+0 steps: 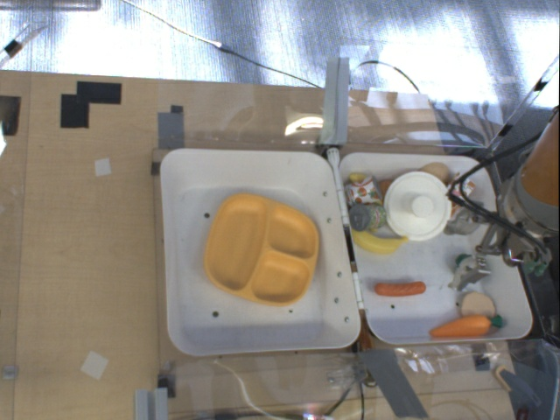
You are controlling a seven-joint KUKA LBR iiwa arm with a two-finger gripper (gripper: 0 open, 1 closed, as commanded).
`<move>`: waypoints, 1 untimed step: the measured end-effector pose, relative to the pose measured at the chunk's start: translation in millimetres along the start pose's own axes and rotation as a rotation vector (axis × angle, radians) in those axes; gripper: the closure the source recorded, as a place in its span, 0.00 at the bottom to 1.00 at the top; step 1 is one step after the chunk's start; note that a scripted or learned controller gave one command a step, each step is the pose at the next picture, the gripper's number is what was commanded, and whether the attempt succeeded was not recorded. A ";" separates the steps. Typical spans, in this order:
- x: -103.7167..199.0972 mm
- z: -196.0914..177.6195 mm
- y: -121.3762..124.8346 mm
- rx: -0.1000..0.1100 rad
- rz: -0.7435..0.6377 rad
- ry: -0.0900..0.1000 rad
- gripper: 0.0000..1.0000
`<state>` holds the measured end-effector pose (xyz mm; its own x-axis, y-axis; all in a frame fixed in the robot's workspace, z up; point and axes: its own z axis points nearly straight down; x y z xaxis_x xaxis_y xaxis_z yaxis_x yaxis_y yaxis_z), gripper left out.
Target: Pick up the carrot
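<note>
Yellow plastic is what I'm seeing first, a divided tray (261, 259) lying in the left bin (184, 322), while in the right bin (385, 326) a sausage (400, 289) is sitting mid-floor and the carrot (461, 326) is lying against the near wall, just below a round tan piece (477, 304). The gripper (470, 269) is hovering above that corner, and I can't tell how its tips are set. I'm judging this as the approach, so I'm planning a short descent toward the carrot, lined up across its body.

two white bins (175, 261), one yellow tray (261, 248), one carrot (462, 326), one sausage (400, 289), one banana (378, 243)
</note>
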<state>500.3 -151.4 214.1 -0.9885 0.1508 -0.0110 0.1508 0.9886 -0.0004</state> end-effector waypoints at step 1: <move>18.7 -2.5 49.0 -0.001 0.296 0.005 0.00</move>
<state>489.2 -100.2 216.4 -0.9017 0.4324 -0.0057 0.4324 0.9017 0.0031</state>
